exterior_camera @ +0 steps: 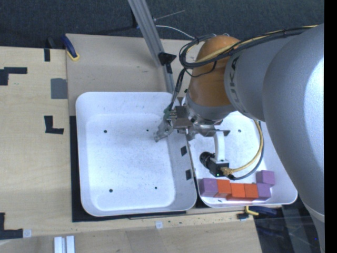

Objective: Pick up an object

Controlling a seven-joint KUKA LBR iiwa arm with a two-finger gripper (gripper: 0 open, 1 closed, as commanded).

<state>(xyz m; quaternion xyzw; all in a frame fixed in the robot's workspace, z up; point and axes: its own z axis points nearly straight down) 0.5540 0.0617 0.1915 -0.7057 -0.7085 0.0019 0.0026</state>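
Count of what sits on the bench, kind by kind

There are two white bins, the left bin (126, 157) and the right bin (281, 191). One arm (274, 78) reaches in, with one orange band (210, 70) and one gripper (167, 126). At the near edge of the right bin lie blocks: two purple blocks, one (209, 186) at the left end of the row and one (265, 178) at the right end, and two orange blocks, (225, 187) and (247, 191), between them, though the seams are blurred and the exact tally is hard to fix. One metal rail (147, 28) slants down from the top.
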